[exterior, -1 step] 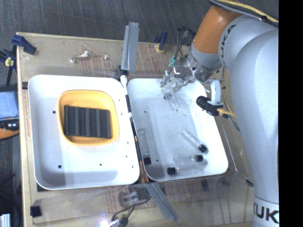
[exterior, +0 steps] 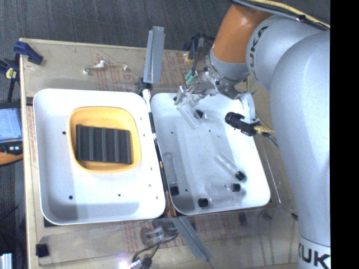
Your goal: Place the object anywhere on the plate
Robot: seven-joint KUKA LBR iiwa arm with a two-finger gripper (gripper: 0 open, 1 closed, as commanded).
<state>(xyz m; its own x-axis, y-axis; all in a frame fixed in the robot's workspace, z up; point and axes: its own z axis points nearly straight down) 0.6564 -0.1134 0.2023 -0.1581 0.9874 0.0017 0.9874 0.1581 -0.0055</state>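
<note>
I judge the task hardly begun: my hand (exterior: 188, 97) hovers at twelve o'clock of the right bin (exterior: 258, 167), its grip I cannot tell, near a clear tube (exterior: 190, 115), while the yellow plate (exterior: 104, 116) in the left bin (exterior: 56, 178) carries a dark rack (exterior: 104, 144).

Wooden bench (exterior: 84, 55) on dark carpet (exterior: 84, 10)

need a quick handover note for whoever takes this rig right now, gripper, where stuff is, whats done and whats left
Gripper: low over the far end of the right bin, above a clear tube; whether the fingers are open or shut cannot be told.
Things: yellow plate in the left bin, bearing a dark ribbed block. More clear tubes with black caps lie at the right bin's near end.
Done: no tube on the plate.
Left: grasp a tube, carry it left, set it on the plate.
</note>
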